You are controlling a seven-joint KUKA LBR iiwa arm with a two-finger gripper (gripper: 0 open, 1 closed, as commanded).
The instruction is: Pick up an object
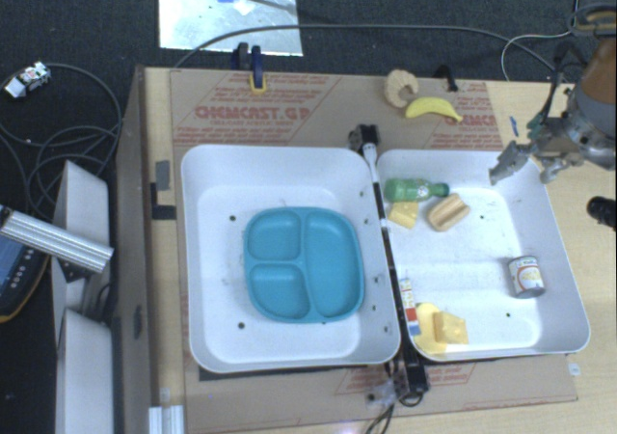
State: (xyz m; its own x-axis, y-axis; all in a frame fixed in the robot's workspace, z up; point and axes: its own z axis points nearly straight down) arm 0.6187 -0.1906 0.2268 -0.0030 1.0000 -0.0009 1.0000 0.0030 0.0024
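The right bin (554, 258) holds a green bottle (415, 190), a pale yellow wedge (405, 215), a tan bread roll (447, 212), a small tin can (525, 277) and yellow pieces (439, 326) in its near left corner. My gripper (525, 169) hangs over the bin's far right corner, well to the right of the bottle and roll. It is open, and nothing sits between its fingers.
The left bin (207, 230) carries a blue divided plate (303, 263). A banana (432, 109) and a beige ring-shaped object (401, 86) lie on the bench behind the right bin. Cables run across the far side.
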